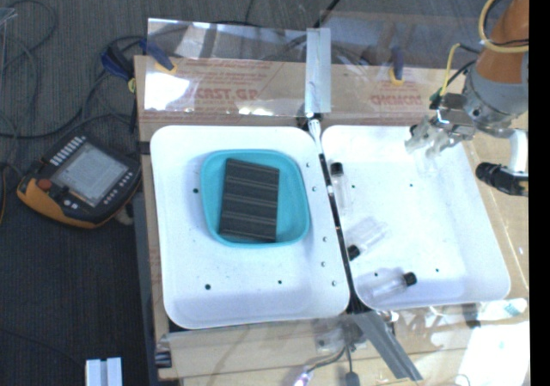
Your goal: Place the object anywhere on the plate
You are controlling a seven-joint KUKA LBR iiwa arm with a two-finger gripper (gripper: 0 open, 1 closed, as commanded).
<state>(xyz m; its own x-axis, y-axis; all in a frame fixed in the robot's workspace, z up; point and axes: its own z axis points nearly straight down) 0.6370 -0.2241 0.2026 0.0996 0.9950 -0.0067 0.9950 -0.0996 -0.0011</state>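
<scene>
A dark grey ribbed rectangular block [250, 199] lies flat on the teal plate [295, 204], which sits in the left white bin [180, 264]. The block covers the plate's middle and stays inside its rim. My gripper [432, 138] hangs over the far right corner of the right bin [447, 229], well away from the plate. Its pale fingers [416, 138] stand apart, open, with nothing between them.
Several clear vials with black caps lie in the right bin: one by the divider [338, 182], one at mid-left [365, 234], one near the front [388, 282]. A clear plastic wall [232, 83] stands behind the bins. A teach pendant [82, 180] rests on the floor at left.
</scene>
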